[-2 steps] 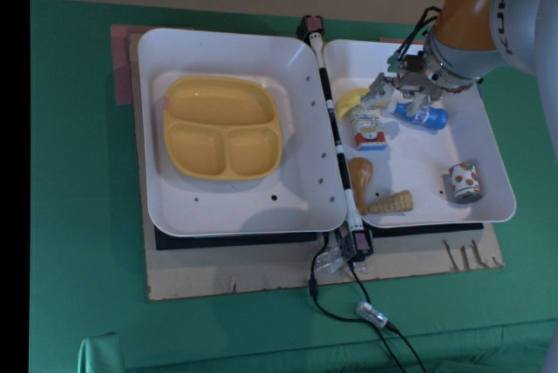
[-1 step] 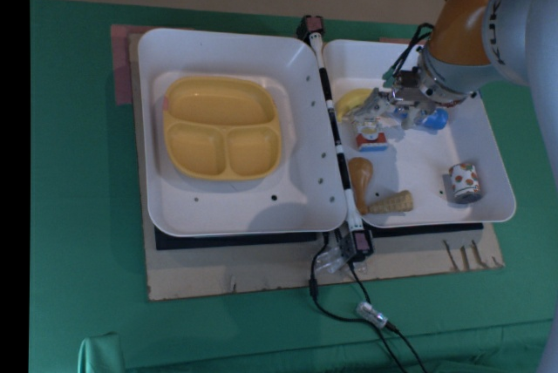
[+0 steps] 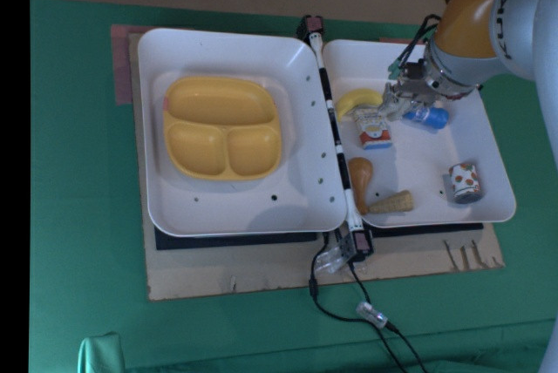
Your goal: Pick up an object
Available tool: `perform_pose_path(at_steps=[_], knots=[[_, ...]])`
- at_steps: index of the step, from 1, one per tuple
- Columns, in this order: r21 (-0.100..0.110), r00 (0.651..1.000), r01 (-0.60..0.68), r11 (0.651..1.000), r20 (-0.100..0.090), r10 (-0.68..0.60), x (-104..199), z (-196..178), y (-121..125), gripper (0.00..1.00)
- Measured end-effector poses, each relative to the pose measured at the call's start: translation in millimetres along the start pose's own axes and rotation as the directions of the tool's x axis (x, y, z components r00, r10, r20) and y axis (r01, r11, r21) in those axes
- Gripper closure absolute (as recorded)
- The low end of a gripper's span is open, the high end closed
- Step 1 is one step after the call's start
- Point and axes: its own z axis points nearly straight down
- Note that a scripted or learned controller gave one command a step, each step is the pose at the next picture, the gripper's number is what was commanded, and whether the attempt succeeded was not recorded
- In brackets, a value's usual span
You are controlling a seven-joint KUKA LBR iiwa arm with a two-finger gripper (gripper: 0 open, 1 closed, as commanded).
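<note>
The gripper (image 3: 394, 101) hangs low in the right bin (image 3: 488, 145), just above a banana (image 3: 356, 100), a small carton (image 3: 373, 128) and a blue bottle (image 3: 427, 117). Its grip state cannot be told.

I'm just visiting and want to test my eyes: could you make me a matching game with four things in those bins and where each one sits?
Things:
1. yellow tray
2. banana
3. can
4. cone

Places:
A. right bin, near its right edge
B. left bin
C. right bin, front edge, beside the divider
D. right bin, just left of the gripper

Pairs: 1-B, 2-D, 3-A, 4-C
</note>
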Motion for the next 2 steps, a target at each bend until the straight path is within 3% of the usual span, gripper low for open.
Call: perform_pose_path(at_steps=[1,2], knots=[[0.000,1.000,0.000,1.000,0.000,0.000,0,0,0,0.00],[-0.013,1.000,-0.007,1.000,0.003,0.007,-3,-15,3,1.00]])
